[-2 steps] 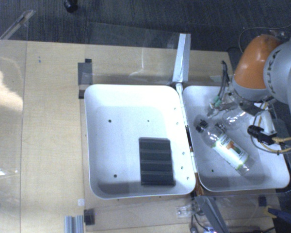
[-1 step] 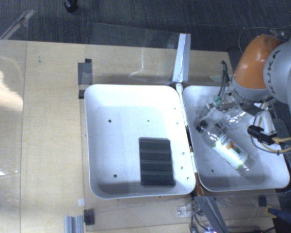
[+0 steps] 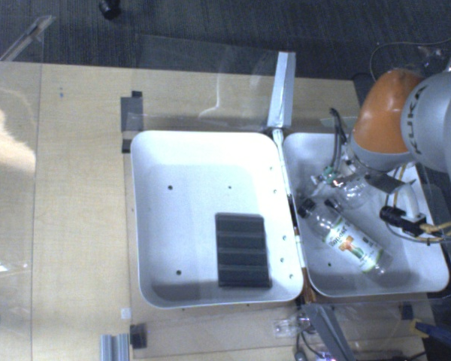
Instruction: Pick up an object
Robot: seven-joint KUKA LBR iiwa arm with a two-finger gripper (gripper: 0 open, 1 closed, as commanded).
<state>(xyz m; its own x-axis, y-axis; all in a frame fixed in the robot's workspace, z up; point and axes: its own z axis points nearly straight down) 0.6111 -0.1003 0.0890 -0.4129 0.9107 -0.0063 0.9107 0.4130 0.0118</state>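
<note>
Black ridged block (image 3: 243,250) lay in left bin (image 3: 154,164), near its front; clear bottle (image 3: 346,241) lay aslant in right bin (image 3: 428,273), just below gripper (image 3: 338,183); finger state couldn't be told amid glare; judged approach step, nothing seen held; next move likely needed descent onto bottle's body; arm (image 3: 391,119) reached in behind.
</note>
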